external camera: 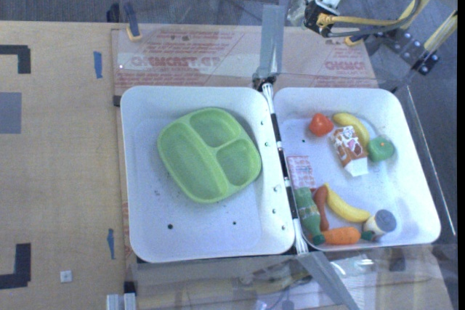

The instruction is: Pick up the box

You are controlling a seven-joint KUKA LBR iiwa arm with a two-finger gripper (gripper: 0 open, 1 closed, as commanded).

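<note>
The box [349, 150] is a small white carton with a red and orange picture. It lies on its side in the right bin [411, 178], between a red tomato [320, 124] and a green round fruit [381, 149]. My gripper [299, 2] hangs high at the top of the view, beyond the far edge of the bins, well away from the box and with nothing seen in it.
The right bin also holds two bananas [352, 123] [346, 207], a flat pink and white packet [299, 170], a red pepper [320, 205], a green vegetable [305, 213], a carrot [340, 235] and a small capped bottle [381, 222]. A green divided plate [209, 154] lies in the left bin [145, 214].
</note>
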